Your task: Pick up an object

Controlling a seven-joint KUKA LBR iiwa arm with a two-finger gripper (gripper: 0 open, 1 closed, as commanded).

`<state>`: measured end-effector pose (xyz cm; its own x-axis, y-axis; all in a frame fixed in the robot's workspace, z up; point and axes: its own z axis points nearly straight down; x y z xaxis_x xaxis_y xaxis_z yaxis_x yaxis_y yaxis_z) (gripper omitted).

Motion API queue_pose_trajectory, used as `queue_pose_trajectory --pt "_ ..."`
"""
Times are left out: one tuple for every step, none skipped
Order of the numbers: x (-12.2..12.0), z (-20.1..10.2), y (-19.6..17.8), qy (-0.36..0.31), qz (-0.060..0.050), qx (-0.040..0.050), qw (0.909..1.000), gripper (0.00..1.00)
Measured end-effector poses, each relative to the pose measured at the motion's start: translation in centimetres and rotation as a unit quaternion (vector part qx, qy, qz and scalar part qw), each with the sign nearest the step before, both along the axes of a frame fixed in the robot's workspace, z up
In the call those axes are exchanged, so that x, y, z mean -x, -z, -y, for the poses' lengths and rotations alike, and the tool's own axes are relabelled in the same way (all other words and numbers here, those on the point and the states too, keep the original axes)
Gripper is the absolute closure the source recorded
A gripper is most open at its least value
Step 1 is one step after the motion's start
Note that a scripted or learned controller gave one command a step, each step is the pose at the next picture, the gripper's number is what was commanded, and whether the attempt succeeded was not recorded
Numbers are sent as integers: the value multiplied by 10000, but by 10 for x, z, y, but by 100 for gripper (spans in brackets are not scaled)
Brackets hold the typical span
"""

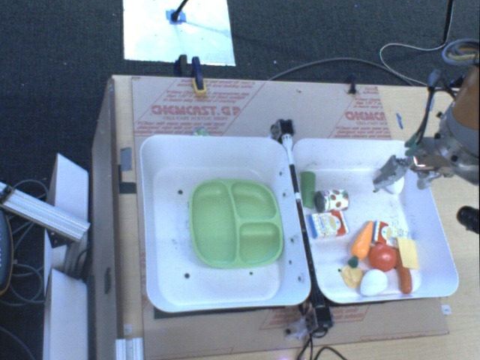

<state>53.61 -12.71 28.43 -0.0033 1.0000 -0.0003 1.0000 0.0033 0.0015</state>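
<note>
The right bin [427,223] holds several toy foods. Among them are a green cylinder [307,188], a small spotted can [332,199], a blue and white packet [328,224], an orange carrot [362,239], a red tomato [382,258], a yellow block [408,252], a white egg [373,281] and a sausage [405,280]. My gripper [395,175] hangs over the upper right part of this bin, away from the pile of foods. Something small and white shows right at its tip, and I cannot tell what it is.
A green divided plate [236,222] lies in the left bin [161,201]. A black clip [283,130] sits at the top of the wall between the two bins. Cables run across the bench behind the bins.
</note>
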Motion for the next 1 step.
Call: queue_pose_trajectory --pt "-29 17 187 13 11 6 10000 0"
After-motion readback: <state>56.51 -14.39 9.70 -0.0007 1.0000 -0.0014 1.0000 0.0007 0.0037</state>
